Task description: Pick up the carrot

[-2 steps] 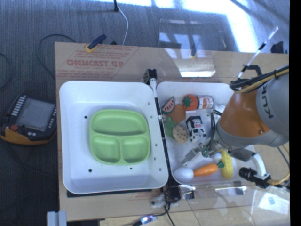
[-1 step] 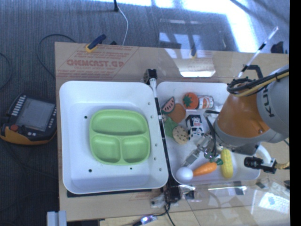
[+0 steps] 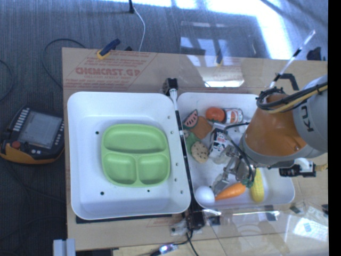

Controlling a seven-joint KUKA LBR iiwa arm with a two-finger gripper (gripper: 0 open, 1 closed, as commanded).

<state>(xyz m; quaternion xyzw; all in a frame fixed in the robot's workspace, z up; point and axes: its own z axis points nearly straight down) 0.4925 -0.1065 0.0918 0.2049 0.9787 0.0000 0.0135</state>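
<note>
lower right of the frame, we see the carrot [image 3: 231,191] between the gripper [image 3: 228,181] fingers, beside a white egg [image 3: 204,195]; the desk [image 3: 106,71] reads "chemcast".

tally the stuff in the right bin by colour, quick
orange: 1, carrot
yellow: 1, corn
white: 1, egg
red: 2, tomato, watermelon slice
tan: 1, cookie
total: 6, leaving out a can and carton too blurred to colour

I see a green divided tray [image 3: 136,154] in the left bin [image 3: 85,116]; watermelon slice [image 3: 191,119], cookie [image 3: 200,152], white egg [image 3: 204,195], corn [image 3: 258,185] in the right bin [image 3: 282,196]
</note>
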